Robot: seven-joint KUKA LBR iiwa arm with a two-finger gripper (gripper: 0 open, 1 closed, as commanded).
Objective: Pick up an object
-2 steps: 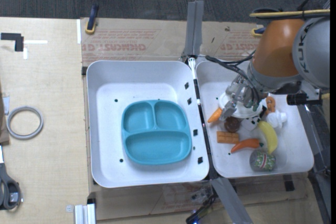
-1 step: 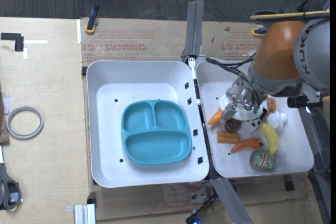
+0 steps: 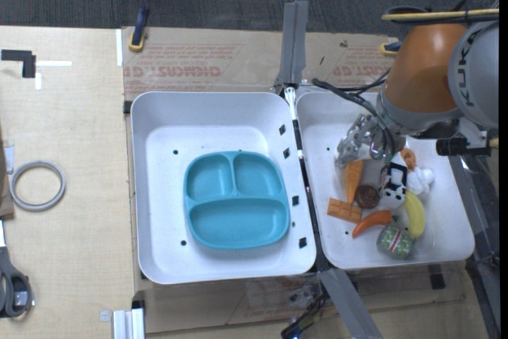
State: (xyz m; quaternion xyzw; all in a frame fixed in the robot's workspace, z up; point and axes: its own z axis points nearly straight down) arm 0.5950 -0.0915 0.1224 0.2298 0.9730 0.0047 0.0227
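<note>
Carrot (image 3: 353, 179) targeted, right bin (image 3: 444, 250) centre.
Claw (image 3: 359, 140) is seen just above the carrot's top end; long axis runs away from it toward the bin's near edge. Claw opening cannot be told; nothing seen held.

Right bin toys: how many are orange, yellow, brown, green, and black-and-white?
Orange: 3, the carrot wedge, waffle piece and chili
Yellow: 1, the banana
Brown: 1, the round piece
Green: 1, the can
Black-and-white: 1, the plush
Total: 7
</note>
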